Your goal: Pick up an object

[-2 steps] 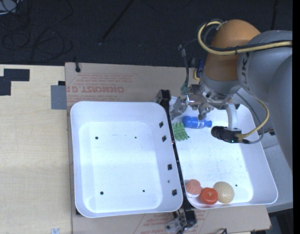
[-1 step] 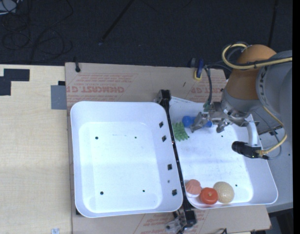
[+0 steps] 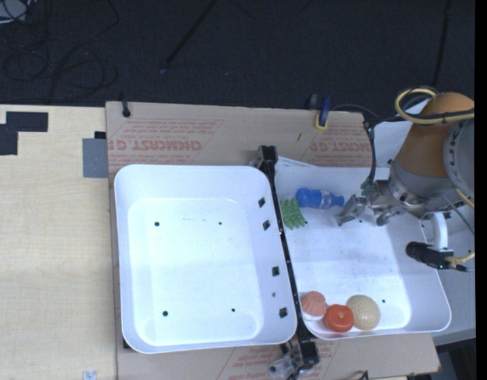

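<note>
Objects lie in the right bin (image 3: 433, 307): a blue bottle (image 3: 316, 199) and a green leafy piece (image 3: 291, 212) toward 11 o'clock, and 3 round things in a row at about 6 o'clock, a pink one (image 3: 313, 303), a red one (image 3: 338, 317) and a cream one (image 3: 363, 312), each touching the next. The gripper (image 3: 355, 210) hangs just beside the bottle at its 3 o'clock side, fingers slightly parted and holding nothing. The left bin (image 3: 192, 180) sits at 9 o'clock.
</note>
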### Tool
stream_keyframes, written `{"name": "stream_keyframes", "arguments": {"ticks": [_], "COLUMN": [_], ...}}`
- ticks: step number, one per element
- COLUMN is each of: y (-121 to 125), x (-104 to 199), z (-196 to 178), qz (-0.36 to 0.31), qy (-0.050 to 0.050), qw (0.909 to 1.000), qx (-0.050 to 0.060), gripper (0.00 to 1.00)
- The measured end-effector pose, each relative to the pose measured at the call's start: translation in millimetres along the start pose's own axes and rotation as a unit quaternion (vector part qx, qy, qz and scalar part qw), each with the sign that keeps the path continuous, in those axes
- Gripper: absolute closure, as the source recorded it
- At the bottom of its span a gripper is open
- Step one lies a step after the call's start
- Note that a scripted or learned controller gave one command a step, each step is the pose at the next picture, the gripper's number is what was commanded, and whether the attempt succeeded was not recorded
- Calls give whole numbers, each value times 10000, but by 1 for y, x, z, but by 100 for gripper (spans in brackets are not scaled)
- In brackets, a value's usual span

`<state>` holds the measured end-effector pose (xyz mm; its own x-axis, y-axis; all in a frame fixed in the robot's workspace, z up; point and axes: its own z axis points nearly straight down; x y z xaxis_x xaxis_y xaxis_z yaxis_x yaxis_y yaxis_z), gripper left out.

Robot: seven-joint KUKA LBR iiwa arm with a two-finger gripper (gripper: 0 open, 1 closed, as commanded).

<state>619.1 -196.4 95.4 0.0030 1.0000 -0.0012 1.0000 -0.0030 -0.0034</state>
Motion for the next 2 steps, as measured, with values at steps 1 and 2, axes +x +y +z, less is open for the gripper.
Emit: {"name": "stream_keyframes", "arguments": {"ticks": [1, 2], "y": [0, 27], "x": [1, 68], "z": [-12, -99], "qz": [16, -49], "qy": [9, 9], "qw": [10000, 10000], "qx": [0, -52], "gripper": [100, 100]}}
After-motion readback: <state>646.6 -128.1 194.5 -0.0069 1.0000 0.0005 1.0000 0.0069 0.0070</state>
